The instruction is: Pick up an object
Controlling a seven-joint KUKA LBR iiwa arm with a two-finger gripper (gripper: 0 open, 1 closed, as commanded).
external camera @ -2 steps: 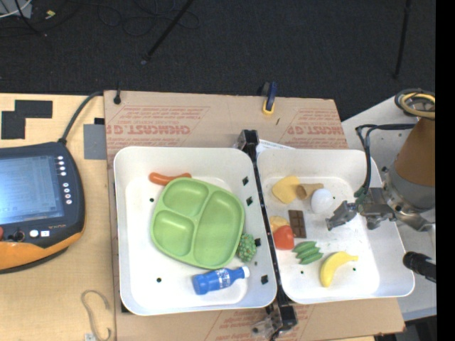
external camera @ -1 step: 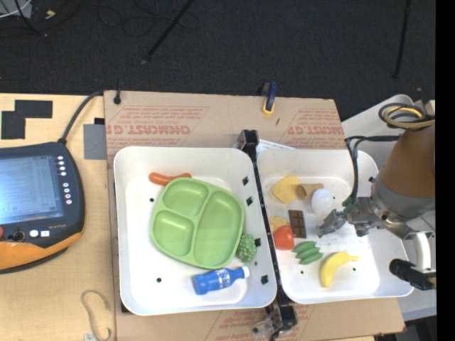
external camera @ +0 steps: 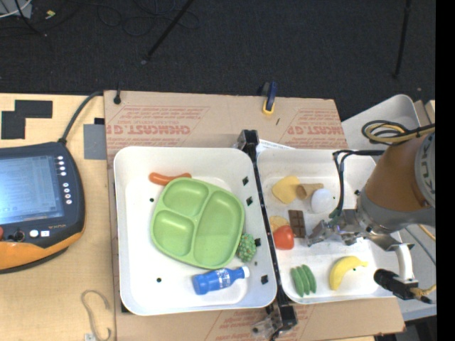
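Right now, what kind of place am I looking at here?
Probably a robotics lab bench set up for picking trials. A robot arm reaches over two white bins of toy food, such as a banana, and a teach pendant with a lit screen lies beside them.

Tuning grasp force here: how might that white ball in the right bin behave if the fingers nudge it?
The white ball looks round and smooth, so it would probably roll away. The brown piece beside it might stop it leftward.
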